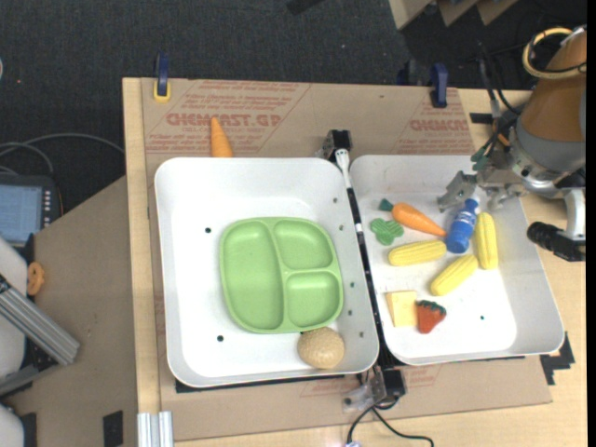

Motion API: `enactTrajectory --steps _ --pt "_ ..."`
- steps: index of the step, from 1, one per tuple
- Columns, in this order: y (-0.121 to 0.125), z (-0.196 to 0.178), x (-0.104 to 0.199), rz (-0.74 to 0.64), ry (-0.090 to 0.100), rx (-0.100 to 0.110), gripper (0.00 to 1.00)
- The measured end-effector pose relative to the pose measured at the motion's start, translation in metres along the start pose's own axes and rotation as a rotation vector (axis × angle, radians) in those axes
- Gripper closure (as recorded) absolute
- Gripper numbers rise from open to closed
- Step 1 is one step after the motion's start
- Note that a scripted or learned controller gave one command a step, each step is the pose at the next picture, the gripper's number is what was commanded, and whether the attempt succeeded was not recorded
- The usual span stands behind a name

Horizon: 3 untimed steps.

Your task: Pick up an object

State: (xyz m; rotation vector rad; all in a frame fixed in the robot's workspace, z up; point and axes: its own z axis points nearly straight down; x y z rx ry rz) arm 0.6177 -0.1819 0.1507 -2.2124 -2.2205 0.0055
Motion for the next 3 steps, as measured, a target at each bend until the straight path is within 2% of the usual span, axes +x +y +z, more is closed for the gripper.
enactTrajectory --steps 1,2,3 --pt "0.014 0.070 0.080 -0.004 0.002 -0.002 0.00" --pt "0.014 0.055 0.074 0.003 -0.003 -0.008 1.00" --pt "-0.026 -0.040 0.131 -0.002 -0.001 -0.015 1.00"
